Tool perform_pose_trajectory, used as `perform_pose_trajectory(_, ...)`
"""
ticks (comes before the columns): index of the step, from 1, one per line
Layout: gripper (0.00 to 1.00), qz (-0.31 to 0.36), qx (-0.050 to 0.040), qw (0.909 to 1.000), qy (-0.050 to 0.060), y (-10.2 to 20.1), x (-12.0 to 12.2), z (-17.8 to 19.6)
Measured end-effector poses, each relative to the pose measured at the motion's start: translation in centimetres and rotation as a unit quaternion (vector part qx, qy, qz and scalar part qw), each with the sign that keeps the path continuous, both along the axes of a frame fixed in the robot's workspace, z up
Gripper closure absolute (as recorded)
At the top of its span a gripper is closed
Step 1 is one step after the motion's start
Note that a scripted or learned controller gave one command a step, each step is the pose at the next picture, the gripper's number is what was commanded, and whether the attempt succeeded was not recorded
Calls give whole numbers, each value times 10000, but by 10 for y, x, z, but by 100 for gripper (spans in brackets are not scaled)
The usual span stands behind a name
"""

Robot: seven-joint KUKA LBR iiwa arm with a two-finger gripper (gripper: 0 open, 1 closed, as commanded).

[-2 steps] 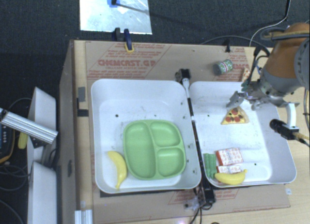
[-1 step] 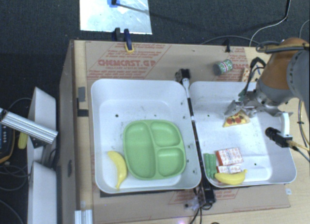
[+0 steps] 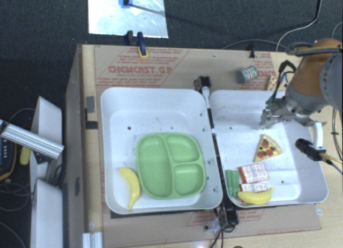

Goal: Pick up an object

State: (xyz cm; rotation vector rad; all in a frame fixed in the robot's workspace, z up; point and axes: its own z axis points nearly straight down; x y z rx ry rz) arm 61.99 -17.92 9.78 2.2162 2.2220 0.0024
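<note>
Your arm reaches in from the right over the right bin (image 3: 316,188), its gripper (image 3: 268,117) hanging low above the bin's far half, just beyond the pizza slice (image 3: 267,148). From this slanted view you cannot tell how far the hand is open, and nothing is seen held in it. The likeliest target, the pizza slice, lies flat on the bin floor just near of the gripper, apart from it. Further toward the near edge you have a red-and-white carton (image 3: 253,174), a green block (image 3: 232,180) at the divider side and a yellow banana (image 3: 255,196) along the near wall, all bunched close together. The left bin (image 3: 115,99) holds a green divided plate (image 3: 170,165) with a second banana (image 3: 130,185) beside it on the left. The step in hand looks like the approach: the pick is not yet made. Your next move calls for shifting the hand a little nearer so it sits squarely over the slice, then lowering; a thin, flat piece like that may slip from the closing hand.
</note>
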Motion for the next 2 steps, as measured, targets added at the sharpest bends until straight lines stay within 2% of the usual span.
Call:
perform_pose_trajectory(1,0,0,0,10000,1,0,0,0)
perform_pose_trajectory(2,0,-9,5,10000,18,2,-55,-14)
